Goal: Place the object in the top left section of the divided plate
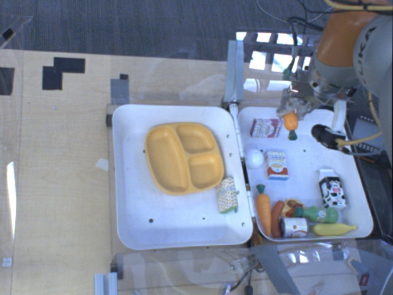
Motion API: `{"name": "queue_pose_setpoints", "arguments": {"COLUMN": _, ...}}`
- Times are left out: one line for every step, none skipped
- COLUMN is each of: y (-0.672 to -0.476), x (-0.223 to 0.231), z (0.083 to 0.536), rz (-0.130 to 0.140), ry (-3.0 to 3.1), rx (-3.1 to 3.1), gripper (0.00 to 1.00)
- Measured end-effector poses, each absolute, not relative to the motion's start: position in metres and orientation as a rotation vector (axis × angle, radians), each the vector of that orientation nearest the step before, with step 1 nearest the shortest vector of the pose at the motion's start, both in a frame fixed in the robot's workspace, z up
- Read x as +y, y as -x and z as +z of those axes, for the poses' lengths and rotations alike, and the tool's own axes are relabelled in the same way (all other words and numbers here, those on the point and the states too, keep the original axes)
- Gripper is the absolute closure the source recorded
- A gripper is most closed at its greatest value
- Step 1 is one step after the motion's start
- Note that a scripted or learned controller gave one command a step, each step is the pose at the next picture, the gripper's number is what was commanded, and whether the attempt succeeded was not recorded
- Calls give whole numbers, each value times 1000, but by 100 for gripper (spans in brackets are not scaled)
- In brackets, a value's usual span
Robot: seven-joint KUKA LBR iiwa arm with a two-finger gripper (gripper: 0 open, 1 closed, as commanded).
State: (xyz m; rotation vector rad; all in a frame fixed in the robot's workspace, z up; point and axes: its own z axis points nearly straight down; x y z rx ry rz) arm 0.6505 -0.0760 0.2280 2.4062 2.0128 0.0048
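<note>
My gripper (291,117) hangs over the far end of the right bin (359,189), fingers pointing down, with a small orange fruit (291,122) pinched between them. The fruit is round, bright orange, smooth, with a dark green bit showing just under it; it sits clear above the bin floor as far as I can tell. Just to my left of the gripper lies a small red-and-white packet (265,128). Nearer the camera from my gripper are a white ball (254,159) and a red-and-blue carton (277,165). Further toward the near end lie a black-and-white cow-patterned box (332,192), a carrot (263,208), a banana (333,229), a green bottle (319,214) and a small can (295,227), bunched together. The divided plate (183,157), yellow with three sections, rests in the left bin (135,220), well apart from my gripper across the wall between bins. A patterned pouch (227,195) lies touching the plate's near right rim.
</note>
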Motion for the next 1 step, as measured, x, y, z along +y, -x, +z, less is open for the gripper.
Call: {"name": "queue_pose_setpoints", "arguments": {"y": -648, "x": -11, "z": 185, "rz": 4, "ry": -2262, "rx": 2177, "gripper": 100}}
